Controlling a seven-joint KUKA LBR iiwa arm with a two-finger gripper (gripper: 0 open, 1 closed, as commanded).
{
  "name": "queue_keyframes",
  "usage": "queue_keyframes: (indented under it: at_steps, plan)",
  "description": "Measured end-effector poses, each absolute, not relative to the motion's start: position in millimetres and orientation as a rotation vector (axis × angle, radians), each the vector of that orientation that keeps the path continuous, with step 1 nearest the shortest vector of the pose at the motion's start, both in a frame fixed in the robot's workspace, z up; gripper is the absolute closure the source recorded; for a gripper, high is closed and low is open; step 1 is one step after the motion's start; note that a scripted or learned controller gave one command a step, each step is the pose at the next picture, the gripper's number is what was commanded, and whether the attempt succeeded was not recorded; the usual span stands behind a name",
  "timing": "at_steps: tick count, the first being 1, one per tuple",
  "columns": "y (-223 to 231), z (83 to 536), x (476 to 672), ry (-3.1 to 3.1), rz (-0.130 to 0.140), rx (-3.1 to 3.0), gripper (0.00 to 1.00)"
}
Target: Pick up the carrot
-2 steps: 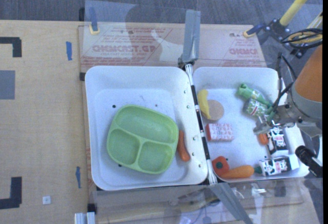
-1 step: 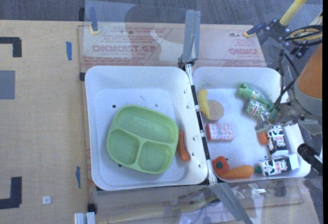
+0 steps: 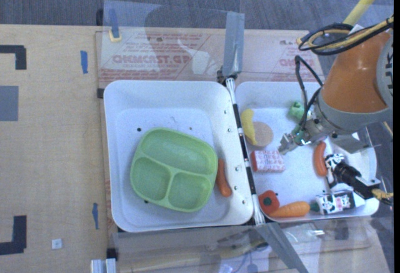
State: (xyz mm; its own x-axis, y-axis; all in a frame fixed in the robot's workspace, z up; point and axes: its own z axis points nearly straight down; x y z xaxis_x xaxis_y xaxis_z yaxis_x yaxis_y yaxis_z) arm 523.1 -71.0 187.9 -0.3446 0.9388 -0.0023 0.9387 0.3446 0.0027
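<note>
Grey gripper (image 3: 292,141) hangs over the right bin (image 3: 369,206), near a pink wrapped block (image 3: 267,160); whether its jaws stand apart or together cannot be told. The carrot (image 3: 291,209) lies at the bin's near edge, well apart from the gripper, beside a red piece (image 3: 268,200).

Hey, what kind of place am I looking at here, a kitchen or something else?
Probably a robotics lab test bench, not a kitchen. A grey and orange arm reaches over two white bins of toy food, such as a carrot, and blue tape marks sit on the wooden bench.
</note>
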Motion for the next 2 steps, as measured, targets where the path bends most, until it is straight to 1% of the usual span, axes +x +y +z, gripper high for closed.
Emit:
queue_keyframes:
  at_steps: [1, 2]
  plan:
    - [-140, 212, 484.5, 2.722, 0.001, 1.566, 1.00]
    - [-140, 223, 485.9, 2.718, 0.002, 1.564, 1.00]
